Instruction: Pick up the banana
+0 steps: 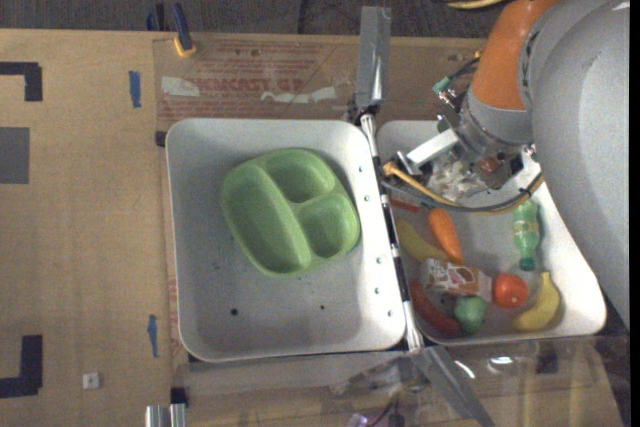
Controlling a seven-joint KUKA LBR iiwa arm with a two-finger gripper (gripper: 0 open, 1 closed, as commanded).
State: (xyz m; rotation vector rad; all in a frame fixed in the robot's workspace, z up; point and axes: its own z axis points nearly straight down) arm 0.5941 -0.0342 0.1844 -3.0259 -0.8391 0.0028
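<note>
Right bin (585, 300), near edge first: banana (540, 307) lies in the near right corner, curved along the right wall, nothing gripping it. Just left of it a red tomato (510, 290), touching or nearly so. Green round fruit (470, 313) at the near edge, a red pepper-like item (432, 307) beside it toward the near left corner. A small printed packet (452, 276) sits mid-bin, an orange carrot (446, 234) just beyond it, tilted. Yellow item (413, 240) along the left wall, possibly a second banana, hard to tell. Green bottle (526, 233) near the right wall, beyond the banana. Gripper (450, 177) hangs over the far part of the right bin, well apart from the banana; cables and clutter mask the tips, so its state can't be read. Left bin (200, 315) holds a green divided plate (290, 211), roughly centered, toward the far edge.
</note>
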